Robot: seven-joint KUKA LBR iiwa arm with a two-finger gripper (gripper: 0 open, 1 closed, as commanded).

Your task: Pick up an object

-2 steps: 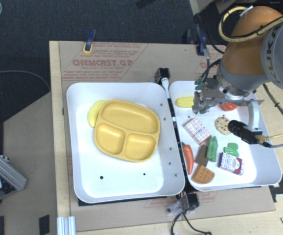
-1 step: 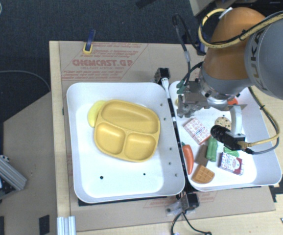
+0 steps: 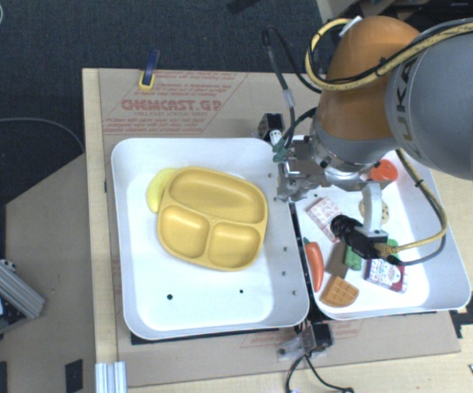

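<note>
Gripper [image 3: 290, 178] over divider between bins, grip state unclear. Left bin [image 3: 138, 244]: yellow tray [image 3: 212, 217], open floor below. Right bin [image 3: 441, 252] crowded: carrot [image 3: 314, 262], waffle [image 3: 339, 291].

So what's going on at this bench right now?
A grey and orange robot arm reaches in over the right bin, which holds small toy foods such as a carrot and a waffle. The left bin holds a yellow divided tray. Nothing can be seen lifted.
</note>
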